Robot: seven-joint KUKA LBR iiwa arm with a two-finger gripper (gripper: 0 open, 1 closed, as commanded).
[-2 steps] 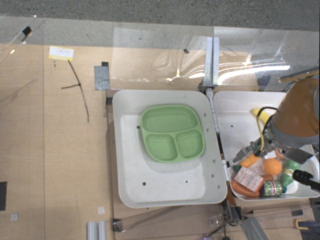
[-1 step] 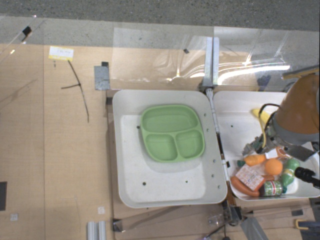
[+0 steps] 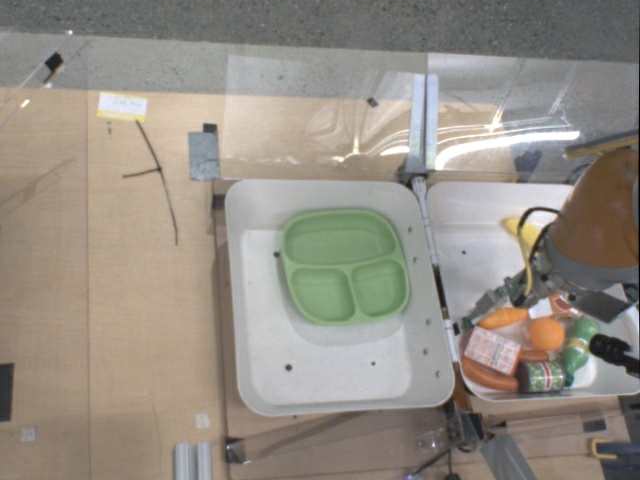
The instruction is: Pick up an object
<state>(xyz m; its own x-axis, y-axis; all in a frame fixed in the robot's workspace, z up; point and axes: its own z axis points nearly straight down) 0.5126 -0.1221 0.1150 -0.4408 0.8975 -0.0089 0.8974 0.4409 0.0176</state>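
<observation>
Where the grey arm [image 3: 600, 223] with its orange band comes in from the right of the camera view, it hangs over the right bin [image 3: 470, 218]. Its gripper [image 3: 530, 288] is low above a cluster of small things in that bin's near corner. The wrist hides most of the gripper, so I cannot tell whether it is wide, narrow or closed on anything, and nothing can be seen held in it.

The cluster lies just beside and below the gripper:
- An orange carrot [image 3: 503, 318] lies nearest to it.
- An orange ball [image 3: 546, 334] sits to the carrot's right.
- A small pale box with a pink pattern [image 3: 492, 349] sits below the carrot.
- A red sausage [image 3: 490, 376] lies along the bin's near wall.
- A small can [image 3: 543, 376] lies on its side to the right of the sausage.
- A green piece [image 3: 580, 333] sits at the right of the ball.

A yellow thing [image 3: 517, 228] lies apart from the cluster, farther back in the same bin and partly behind the arm.

The left bin [image 3: 240, 268] holds a green divided plate [image 3: 345, 265], lying flat toward its far side, well apart from the gripper.
</observation>
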